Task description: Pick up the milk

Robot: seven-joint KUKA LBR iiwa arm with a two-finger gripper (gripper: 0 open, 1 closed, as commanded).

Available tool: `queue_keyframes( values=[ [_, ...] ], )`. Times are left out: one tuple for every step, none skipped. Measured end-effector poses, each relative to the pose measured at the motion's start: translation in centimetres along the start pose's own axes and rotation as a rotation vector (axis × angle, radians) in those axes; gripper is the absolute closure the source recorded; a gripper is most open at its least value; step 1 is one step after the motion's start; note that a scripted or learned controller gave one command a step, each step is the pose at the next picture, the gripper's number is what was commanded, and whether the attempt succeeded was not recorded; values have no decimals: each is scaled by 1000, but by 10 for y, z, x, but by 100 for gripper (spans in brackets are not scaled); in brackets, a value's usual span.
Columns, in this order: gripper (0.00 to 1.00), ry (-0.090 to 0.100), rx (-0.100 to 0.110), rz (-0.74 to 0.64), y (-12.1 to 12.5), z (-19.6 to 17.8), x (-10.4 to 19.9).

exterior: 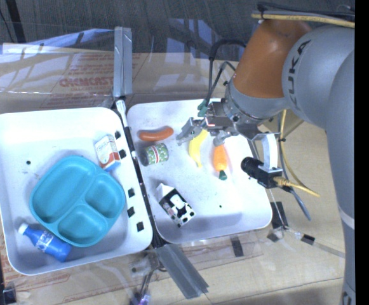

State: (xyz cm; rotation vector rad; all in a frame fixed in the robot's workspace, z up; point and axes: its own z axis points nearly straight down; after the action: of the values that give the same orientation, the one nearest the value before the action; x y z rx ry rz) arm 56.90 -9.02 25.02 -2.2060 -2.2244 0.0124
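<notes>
Milk carton [175, 206], tipped over, lying diagonally

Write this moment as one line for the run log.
target: milk carton, right bin, untouched | gripper: above banana, away from milk | grasp: none

The milk [175, 206] is a small white carton with black cow patches, lying tipped on its side. It rests in the right bin's near-left part, close to the front wall.
</notes>
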Motion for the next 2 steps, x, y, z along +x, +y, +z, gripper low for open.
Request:
queue_keyframes(
  values=[
    [0, 1, -1, -284, -64, 63, 22],
    [0, 1, -5, -308, -91, 163, -16]
  ],
)
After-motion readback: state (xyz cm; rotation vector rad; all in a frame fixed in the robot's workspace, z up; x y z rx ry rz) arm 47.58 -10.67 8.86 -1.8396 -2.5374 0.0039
